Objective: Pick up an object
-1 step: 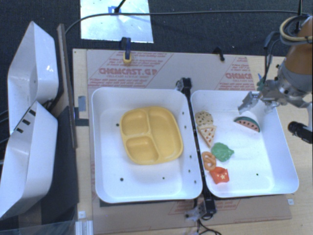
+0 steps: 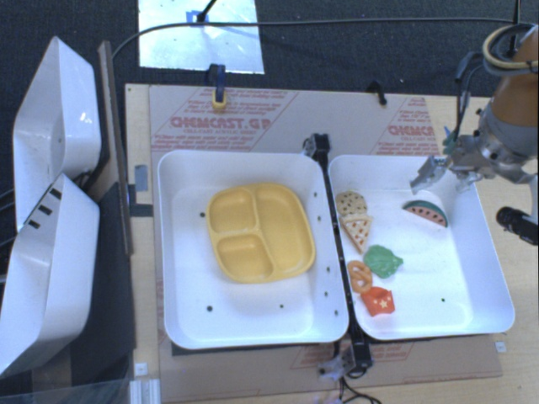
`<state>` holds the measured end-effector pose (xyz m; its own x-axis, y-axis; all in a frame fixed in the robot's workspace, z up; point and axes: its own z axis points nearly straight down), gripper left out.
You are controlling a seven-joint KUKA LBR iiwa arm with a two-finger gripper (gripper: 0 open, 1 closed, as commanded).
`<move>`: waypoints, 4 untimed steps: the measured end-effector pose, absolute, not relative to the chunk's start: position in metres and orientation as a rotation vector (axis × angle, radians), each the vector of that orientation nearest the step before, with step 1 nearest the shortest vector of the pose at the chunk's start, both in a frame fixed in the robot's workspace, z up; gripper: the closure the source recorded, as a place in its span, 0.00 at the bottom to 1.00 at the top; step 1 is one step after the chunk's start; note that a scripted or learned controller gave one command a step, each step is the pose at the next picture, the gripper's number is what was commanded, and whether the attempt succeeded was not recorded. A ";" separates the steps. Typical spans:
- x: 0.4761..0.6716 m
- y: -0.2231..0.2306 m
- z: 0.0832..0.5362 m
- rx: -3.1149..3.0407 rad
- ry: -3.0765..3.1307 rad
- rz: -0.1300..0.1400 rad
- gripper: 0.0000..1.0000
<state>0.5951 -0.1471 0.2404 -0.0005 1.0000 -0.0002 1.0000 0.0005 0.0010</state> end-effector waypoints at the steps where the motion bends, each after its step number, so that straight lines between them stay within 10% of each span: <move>1: 0.588 -0.154 0.192 2.223 2.222 -0.003 0.00; 3: 0.587 -0.148 0.082 2.223 2.224 -0.003 0.00; 4: 0.589 -0.148 0.095 2.220 2.220 0.002 1.00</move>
